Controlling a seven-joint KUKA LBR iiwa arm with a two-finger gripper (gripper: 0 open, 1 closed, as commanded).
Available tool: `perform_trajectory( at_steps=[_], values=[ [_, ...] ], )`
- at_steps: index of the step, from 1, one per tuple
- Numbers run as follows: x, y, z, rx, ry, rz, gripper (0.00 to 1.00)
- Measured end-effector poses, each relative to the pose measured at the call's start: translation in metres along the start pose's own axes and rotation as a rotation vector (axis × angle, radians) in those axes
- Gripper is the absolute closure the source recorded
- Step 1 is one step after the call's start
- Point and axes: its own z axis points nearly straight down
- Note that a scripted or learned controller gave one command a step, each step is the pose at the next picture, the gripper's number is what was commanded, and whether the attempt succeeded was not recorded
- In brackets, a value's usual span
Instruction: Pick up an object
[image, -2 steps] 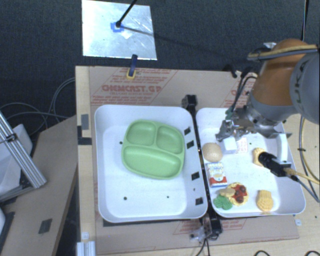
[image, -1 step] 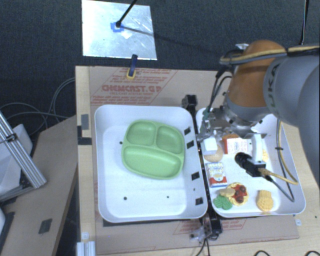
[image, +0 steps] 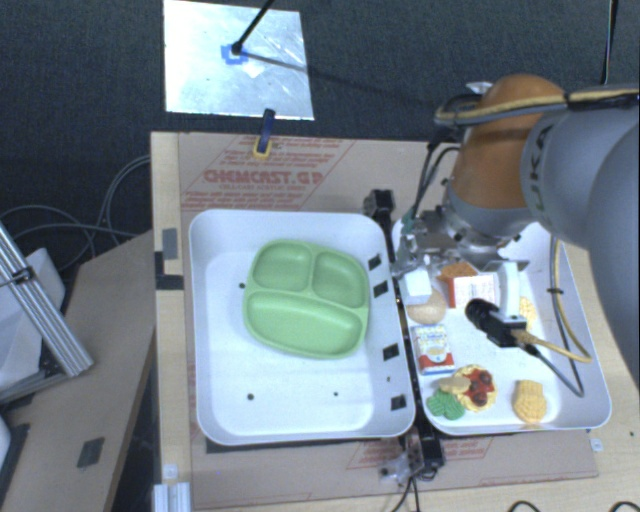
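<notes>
The objects on offer lie in the right bin, and the closest ones crowd its back-left part: a pale rounded roll against the left wall, with an orange-and-white box just behind it and to its right. In front of the roll lies a small carton with a red-and-white face. Nearer the front edge sits a toy pizza slice, touching a green leafy piece, and a yellow ridged piece lies apart to their right. The gripper hangs low over the bin's back-left corner, just behind the roll and box. The wrist above hides it, so I cannot tell whether it is spread or pressed together, and nothing can be seen held in it. The grey arm comes in from the right. The left bin holds a green divided plate, lying flat near its middle. Both bins rest on a cardboard sheet with red lettering, laid on the desk.
</notes>
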Motion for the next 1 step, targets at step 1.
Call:
perform_trajectory(
  at_steps=[1],
  values=[
    [-0.0111, -0.0026, -0.0052, 0.000, -0.001, 0.005, 1.00]
  ],
)
